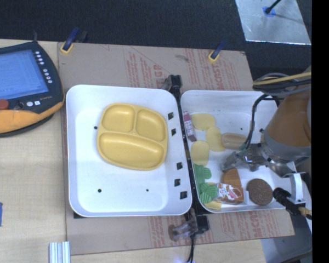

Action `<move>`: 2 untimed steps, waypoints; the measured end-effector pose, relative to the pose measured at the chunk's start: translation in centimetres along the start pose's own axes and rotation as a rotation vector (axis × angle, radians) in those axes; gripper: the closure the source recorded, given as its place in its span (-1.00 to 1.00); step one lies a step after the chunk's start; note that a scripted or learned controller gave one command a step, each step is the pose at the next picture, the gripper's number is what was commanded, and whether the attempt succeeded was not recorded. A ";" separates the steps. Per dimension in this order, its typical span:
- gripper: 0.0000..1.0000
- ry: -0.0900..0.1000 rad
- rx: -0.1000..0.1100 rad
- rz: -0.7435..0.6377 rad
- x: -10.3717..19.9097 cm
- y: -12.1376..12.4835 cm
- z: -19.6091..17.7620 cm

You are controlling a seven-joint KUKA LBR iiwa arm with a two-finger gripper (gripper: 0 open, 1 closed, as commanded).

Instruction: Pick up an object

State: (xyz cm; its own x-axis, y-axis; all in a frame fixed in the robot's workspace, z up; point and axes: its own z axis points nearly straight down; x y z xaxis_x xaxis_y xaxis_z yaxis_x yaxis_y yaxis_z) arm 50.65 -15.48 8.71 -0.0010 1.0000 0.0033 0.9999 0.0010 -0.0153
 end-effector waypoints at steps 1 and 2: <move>-1.00 0.000 -0.008 -0.008 6.3 -1.9 -0.4; 1.00 -0.003 -0.011 -0.005 5.9 -1.8 -1.4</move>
State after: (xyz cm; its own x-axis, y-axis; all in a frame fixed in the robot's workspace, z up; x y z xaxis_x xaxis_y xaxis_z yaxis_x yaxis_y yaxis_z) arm 48.85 -9.62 10.20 -0.0056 1.0000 0.0000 1.0000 0.0056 -0.0048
